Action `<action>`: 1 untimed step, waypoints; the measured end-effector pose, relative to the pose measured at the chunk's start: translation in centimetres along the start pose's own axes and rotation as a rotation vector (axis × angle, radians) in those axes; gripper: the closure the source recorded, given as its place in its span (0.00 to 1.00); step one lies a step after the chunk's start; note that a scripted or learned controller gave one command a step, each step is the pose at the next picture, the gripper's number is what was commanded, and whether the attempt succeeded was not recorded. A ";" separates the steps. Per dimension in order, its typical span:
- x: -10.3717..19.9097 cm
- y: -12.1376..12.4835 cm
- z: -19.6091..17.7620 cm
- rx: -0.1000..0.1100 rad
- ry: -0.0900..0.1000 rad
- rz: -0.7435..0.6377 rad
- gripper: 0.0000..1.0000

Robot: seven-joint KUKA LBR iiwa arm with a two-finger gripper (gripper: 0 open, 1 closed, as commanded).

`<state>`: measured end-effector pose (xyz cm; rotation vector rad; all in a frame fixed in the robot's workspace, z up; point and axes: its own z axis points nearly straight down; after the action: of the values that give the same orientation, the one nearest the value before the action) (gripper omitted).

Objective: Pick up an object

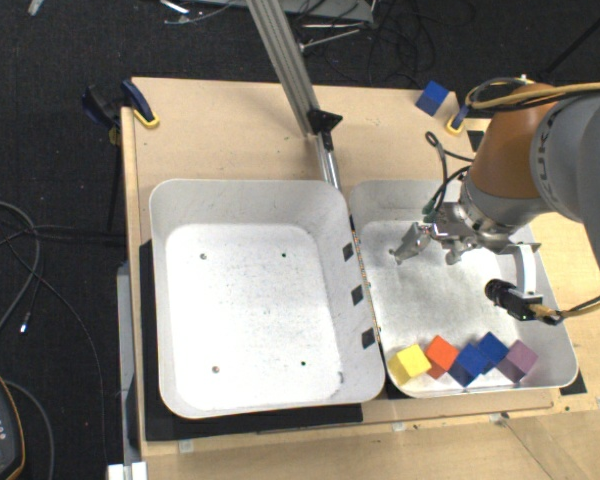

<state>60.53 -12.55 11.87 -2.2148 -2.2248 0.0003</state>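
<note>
Along the near edge of the right bin (383,203) lie a yellow cube (410,363), an orange cube (441,353), a blue cube (477,359) and a purple cube (519,359), packed in a row. My gripper (428,252) hovers over the middle of that bin, up and to the left of the cubes. Its fingers are spread open with nothing between them.
The left bin (245,298) sits beside the right one, the two sharing a raised rim. Another blue cube (433,97) rests on the wooden bench behind the right bin. A metal pole (285,58) slants in from the top. A black clamp (120,103) grips the bench's far left corner.
</note>
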 end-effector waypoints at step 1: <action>2.3 1.4 2.5 -0.001 -0.001 -0.001 0.00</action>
<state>61.95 -10.20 9.39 -2.2150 -2.2264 0.0002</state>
